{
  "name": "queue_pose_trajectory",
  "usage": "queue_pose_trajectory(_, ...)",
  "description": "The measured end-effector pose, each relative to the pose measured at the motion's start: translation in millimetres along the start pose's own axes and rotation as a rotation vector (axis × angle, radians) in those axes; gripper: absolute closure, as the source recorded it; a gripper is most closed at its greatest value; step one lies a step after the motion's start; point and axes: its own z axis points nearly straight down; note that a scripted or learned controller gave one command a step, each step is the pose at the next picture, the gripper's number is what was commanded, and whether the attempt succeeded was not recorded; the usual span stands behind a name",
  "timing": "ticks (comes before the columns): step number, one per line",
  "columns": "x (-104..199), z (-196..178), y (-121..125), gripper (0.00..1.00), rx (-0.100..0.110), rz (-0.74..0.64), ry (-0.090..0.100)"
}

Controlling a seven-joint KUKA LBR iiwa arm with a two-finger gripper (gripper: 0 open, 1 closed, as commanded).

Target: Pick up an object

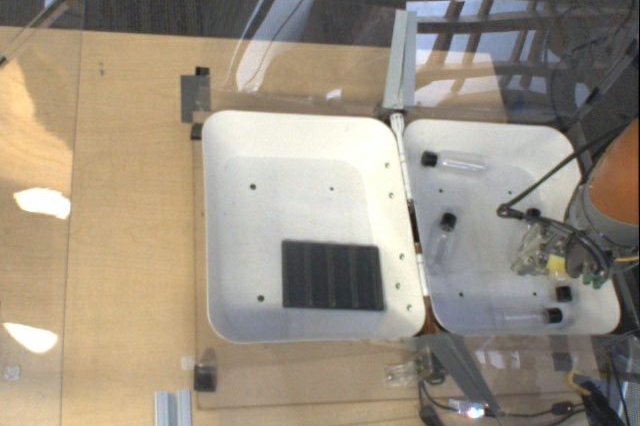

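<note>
While the arm [612,186] leans in from the right edge, let's run the scene from the near side outward and look for trouble. Nearest, in the right bin [600,322], a clear tube with a black cap [530,317] lies flat against the near wall, and a small black cap [564,293] sits just beyond it. That tube looks risky to me: it is see-through, round and tucked by the rim, so a grab there could roll it or knock the wall.

Moving out, the gripper [543,256] hangs low over the right part of that bin amid a knot of wires and a yellow tag. Is it spread or pinched? I cannot tell; the clutter hides it, and nothing visibly sits in it. A black cable [535,189] loops across the bin floor toward it, which I'd judge could snag or drag a tube on the way up.

To its left, a second small tube [445,230] lies near the middle wall, well apart from the gripper. Farther still, a third capped tube [452,160] lies by the far wall.

Over in the left bin [225,214], a flat dark ribbed pad [332,275] sits toward the near side, probably too flat to pinch cleanly.
</note>
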Motion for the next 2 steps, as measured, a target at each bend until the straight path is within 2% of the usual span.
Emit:
queue_pose_trajectory(1, -21.2, -131.6, 5.3, 1.0, -0.002, -0.377, 0.015)
queue_pose_trajectory(2, -45.5, -119.6, 60.0, 1.0, -0.004, -0.357, 0.018)
